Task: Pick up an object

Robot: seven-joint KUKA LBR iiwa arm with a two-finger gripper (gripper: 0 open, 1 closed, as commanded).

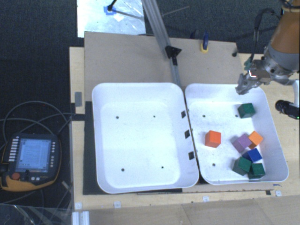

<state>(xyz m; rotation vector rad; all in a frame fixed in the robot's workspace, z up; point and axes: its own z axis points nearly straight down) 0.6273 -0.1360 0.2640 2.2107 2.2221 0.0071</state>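
The arm (286, 41) comes in from the right, its orange band just above the wrist, and its tool (244, 86) hangs over the far rim of the right bin (225, 179), toward that bin's far right corner. From here I cannot tell how the tool is set; nothing shows between its tips.

All the blocks lie in the right bin. A green cube (246, 110) sits alone near the far right side, just below the tool and apart from it. An orange cube (213, 138) rests by itself around the middle of the bin, a little toward the divider side. The rest are huddled near the right wall toward the near corner: a purple block (242, 143) touching a smaller orange block (256, 138), a blue block (253, 154) just below them, and two dark green blocks (248, 167) pressed together at the near end of the cluster.

The left bin (101, 125) sits just beside the right one, their rims meeting along the middle, with a few small dark marks dotted on its floor. Both rest on the brown worktop (131, 60). A grey pole (157, 22) slants across the far edge of the worktop, ending at a black clamp (172, 52). A small blue and yellow clip (205, 41) stands on the far edge. Off the worktop's left edge, a handheld control pendant (29, 162) with a lit screen lies on the dark floor, its cable looped around it.
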